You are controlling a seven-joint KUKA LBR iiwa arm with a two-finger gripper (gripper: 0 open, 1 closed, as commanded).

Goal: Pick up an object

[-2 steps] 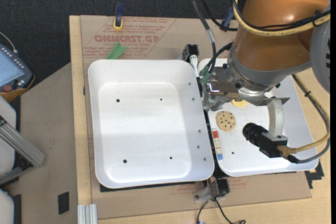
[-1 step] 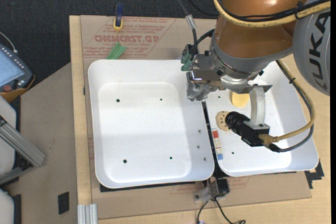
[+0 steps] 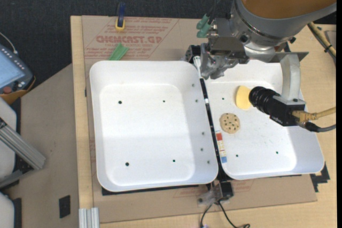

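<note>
In the right bin (image 3: 278, 160) lie a round tan cookie-like disc with dark specks (image 3: 230, 123) and a pale yellow rounded object (image 3: 243, 97), partly hidden by a black cylinder on the arm. A thin strip with red and blue marks (image 3: 220, 147) lies near the bin's left wall. My gripper (image 3: 212, 68) hangs over the far left corner of the right bin, close to the divide between the bins. It is above and left of the yellow object, and I see nothing between its fingers.
The left bin (image 3: 107, 131) sits beside the right one on a cardboard sheet (image 3: 139, 34). A green clip (image 3: 118, 52) and a yellow-blue clamp (image 3: 121, 20) lie on the cardboard behind it. The arm's big body fills the upper right. Cables trail at the right.
</note>
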